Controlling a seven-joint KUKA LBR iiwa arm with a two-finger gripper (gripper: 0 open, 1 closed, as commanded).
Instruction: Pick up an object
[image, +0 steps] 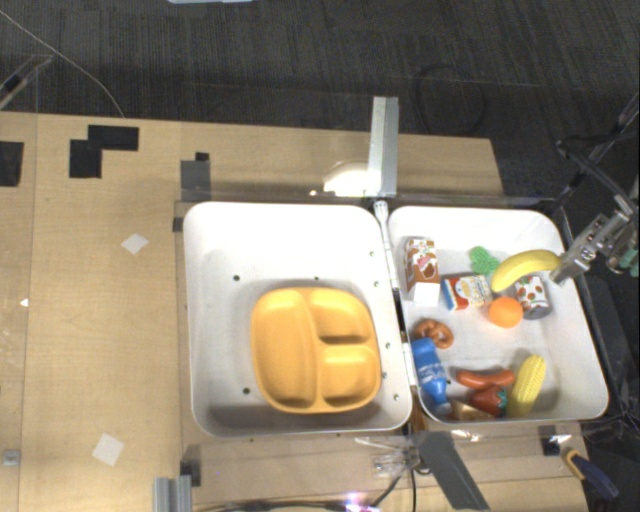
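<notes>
- Banana (524, 266): yellow, curved, lying at the right bin's (590, 350) far right side.
- Neighbours: orange ball (506, 312), small carton (466, 291), corn cob (528, 380).
- Gripper (580, 262): at the banana's right tip; grip state cannot be told.
- Left bin (215, 300): yellow divided plate (315, 347).

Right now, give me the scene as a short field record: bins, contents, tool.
left bin: holds a yellow divided plate
right bin: banana, orange, corn cob, pretzel, blue bottle, sausage, small cartons
tool: at the right bin's right rim, close to the banana's tip
grasp: nothing seen between the fingers
</notes>
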